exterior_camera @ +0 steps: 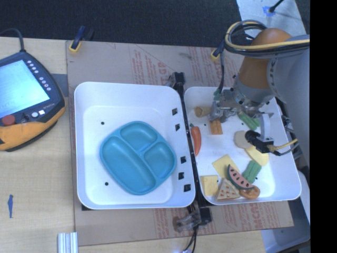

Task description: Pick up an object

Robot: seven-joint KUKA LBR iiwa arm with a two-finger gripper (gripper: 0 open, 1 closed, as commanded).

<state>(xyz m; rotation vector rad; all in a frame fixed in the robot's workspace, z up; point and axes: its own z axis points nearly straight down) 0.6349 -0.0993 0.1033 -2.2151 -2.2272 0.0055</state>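
Note:
The right bin holds several toy foods: a small tan piece, an orange-brown block, a red-orange carrot by the left wall, a beige disc, yellow cheese pieces, a watermelon slice, a pizza wedge and green pieces. My gripper hangs over the bin's far left part, just above the orange-brown block and beside the tan piece. I see nothing held between its fingers.
The left bin carries a blue divided plate. A tablet-like pendant lies at the left of the bench. The arm's grey body and orange band cover the right bin's far right corner. Black clips line the wall between the bins.

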